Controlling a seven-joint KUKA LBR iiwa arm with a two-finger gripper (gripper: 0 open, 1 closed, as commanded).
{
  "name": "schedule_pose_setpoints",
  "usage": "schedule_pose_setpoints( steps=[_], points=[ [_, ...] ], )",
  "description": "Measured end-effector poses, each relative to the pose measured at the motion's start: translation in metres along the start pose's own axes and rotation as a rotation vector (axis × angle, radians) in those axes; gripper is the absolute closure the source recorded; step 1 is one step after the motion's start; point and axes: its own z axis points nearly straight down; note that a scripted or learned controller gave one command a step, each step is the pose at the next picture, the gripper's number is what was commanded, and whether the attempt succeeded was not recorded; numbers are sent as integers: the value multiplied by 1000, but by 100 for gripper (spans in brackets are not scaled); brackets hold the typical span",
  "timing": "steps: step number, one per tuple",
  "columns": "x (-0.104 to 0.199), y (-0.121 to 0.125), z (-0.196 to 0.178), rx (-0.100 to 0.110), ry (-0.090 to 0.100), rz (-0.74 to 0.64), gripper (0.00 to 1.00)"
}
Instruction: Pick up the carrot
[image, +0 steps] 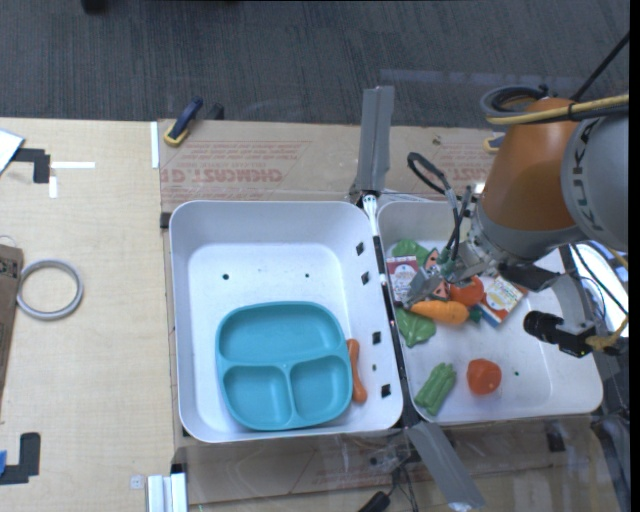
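Observation:
An orange carrot (441, 311) lies on its side in the right bin (560, 395), near the bin's left-centre among other toy foods. My gripper (438, 286) hangs just above the carrot's far side, under the orange-banded wrist. From this slant I cannot see whether it touches the carrot. A second thin orange stick-shaped item (354, 371) lies in the left bin (200, 300), against the right rim of the teal plate.
A teal divided plate (284, 362) fills the left bin's front. Around the carrot lie a green leaf (415, 328), a red-and-white packet (402, 275), a small carton (501, 296), a red tomato (484, 376) and a green pod (436, 387). A tape roll (45, 288) rests on the bench at left.

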Motion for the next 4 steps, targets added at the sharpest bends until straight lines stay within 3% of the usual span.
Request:
schedule_pose_setpoints(
  steps=[4],
  points=[
    [0, 0, 0, 0, 0, 0, 0]
  ],
)
